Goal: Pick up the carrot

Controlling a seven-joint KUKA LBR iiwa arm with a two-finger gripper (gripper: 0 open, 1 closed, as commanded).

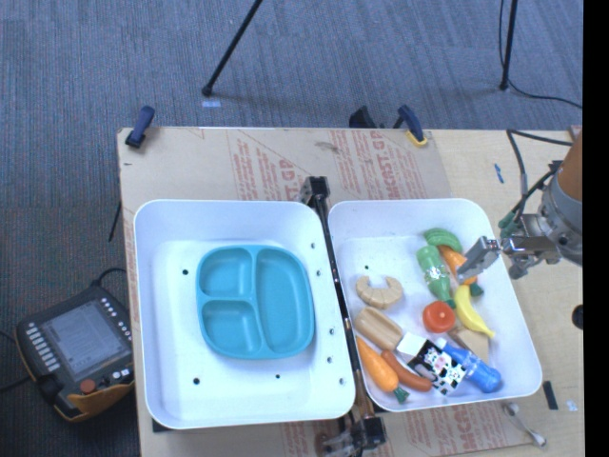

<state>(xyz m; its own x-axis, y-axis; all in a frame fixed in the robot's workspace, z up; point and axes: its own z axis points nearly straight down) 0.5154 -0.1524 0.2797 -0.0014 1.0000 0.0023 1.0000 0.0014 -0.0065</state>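
An orange carrot (453,257) with a green leafy top (441,238) lies in the upper right of the right bin (381,219). My gripper (497,256) hovers at that bin's right rim, open, with nothing between its fingers. Its left finger (474,260) reaches over the carrot's right end; whether it touches the carrot I cannot tell. The right finger stands over the bin's rim. A second orange carrot-like piece (375,367) lies at the front left of the same bin.
The right bin also holds a green vegetable (434,279), banana (473,310), tomato (439,316), croissant (380,291), hot dog bun (379,328), a red-orange piece (409,376), cow-patterned carton (440,364) and blue item (479,374). A blue divided plate (255,301) sits in the left bin (157,255).
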